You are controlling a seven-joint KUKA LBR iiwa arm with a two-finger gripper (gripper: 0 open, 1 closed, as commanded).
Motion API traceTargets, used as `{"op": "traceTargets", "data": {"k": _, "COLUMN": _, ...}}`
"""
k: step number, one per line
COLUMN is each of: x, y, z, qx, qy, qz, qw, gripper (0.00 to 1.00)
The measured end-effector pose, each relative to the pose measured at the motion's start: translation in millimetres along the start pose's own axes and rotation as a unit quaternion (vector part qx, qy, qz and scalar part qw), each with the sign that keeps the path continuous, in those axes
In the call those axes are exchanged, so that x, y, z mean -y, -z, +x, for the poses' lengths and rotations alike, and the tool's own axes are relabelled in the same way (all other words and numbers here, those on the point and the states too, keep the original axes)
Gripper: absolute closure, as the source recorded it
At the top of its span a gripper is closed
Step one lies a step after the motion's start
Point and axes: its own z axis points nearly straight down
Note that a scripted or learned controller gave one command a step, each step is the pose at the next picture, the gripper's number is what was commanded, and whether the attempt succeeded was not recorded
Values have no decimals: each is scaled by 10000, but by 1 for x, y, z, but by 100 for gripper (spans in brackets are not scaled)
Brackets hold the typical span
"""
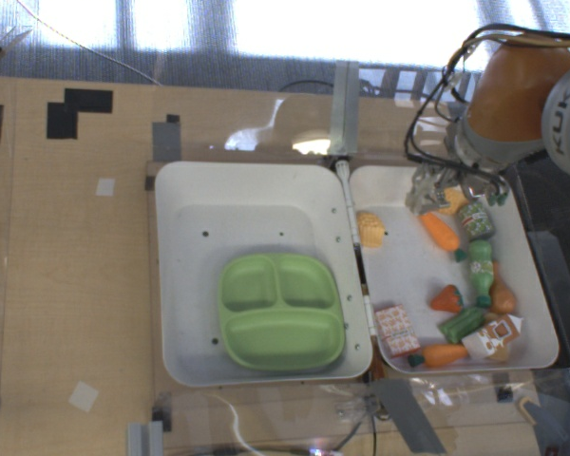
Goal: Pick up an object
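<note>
On the table (66, 283), the left bin (185, 255) holds a green divided plate (280, 312). The right bin (399, 274) holds toy foods: carrot (440, 233), green bottle (481, 272), small carton (396, 330). The tool (435, 194) hovers at its far side.

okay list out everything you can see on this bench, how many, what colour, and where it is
bins: two, white, side by side on the bench
plate: one, green, three compartments, in the left bin
corn: one, yellow, right bin by its left wall
carrots: two, orange, one mid right bin, one at its near edge
bottle: one, green, right side of right bin
can: one, green and dark, far right of right bin
cartons: two, one red and white at the near left corner, one brown and white at the near right
other toy food: a few small pieces, green, orange, brown, near end of right bin
gripper: one, grey, over the far end of right bin
arm: one, grey and orange, from the right
</note>
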Motion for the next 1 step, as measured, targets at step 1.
{"op": "traceTargets", "data": {"k": 1, "x": -17, "y": -38, "z": 77, "qx": -175, "qy": 305, "qz": -40, "qw": 9994, "gripper": 100}}
